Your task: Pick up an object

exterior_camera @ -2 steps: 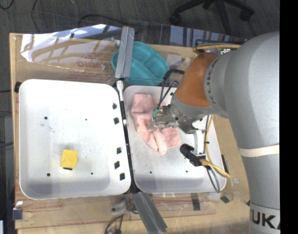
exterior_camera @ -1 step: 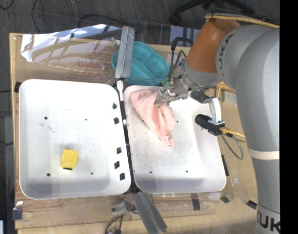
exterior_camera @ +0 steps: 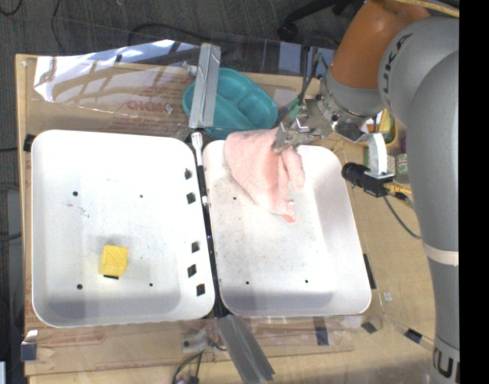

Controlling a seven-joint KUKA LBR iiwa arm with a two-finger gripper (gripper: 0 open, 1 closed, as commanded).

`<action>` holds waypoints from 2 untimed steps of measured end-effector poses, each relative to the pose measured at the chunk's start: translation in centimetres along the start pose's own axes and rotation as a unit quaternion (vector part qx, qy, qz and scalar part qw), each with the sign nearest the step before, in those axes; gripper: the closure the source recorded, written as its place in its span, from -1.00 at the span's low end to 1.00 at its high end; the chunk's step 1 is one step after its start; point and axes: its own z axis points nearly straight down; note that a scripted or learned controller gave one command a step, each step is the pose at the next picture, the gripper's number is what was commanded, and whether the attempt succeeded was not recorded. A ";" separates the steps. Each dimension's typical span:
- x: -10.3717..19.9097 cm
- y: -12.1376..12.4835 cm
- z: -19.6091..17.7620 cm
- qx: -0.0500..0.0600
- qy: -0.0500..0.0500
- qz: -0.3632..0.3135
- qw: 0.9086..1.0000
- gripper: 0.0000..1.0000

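Two shallow white plastic bins sit side by side on a light wooden bench (exterior_camera: 108, 86), split by a dark divider strip with a few black clips along it. The left bin (exterior_camera: 60, 214) has a small yellow block (exterior_camera: 114, 261) lying near its front, well apart from everything else. The right bin (exterior_camera: 340, 278) has a crumpled pale pink cloth (exterior_camera: 260, 170) at its back left corner, draping down toward the middle of the floor.

The grey two-finger gripper (exterior_camera: 290, 133) sits right at the top edge of that cloth, and a bunch of pink fabric looks pinched between the fingers, so it's clamped on the cloth as far as I can see. The big grey arm with the orange band (exterior_camera: 376, 34) comes in from the right.

Behind the bins there's a teal moulded plastic thing (exterior_camera: 236, 102), a grey metal bar standing up at the divider, and a crinkly clear plastic sheet (exterior_camera: 100, 66) across the back left of the bench. Floor around it is dark carpet (exterior_camera: 148, 2) with cables and what looks like a chair base.
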 end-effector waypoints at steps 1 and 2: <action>-2.0 2.2 3.7 -0.001 -0.001 -0.025 1.000 1.00; -5.3 0.0 0.2 0.000 0.000 0.050 0.999 1.00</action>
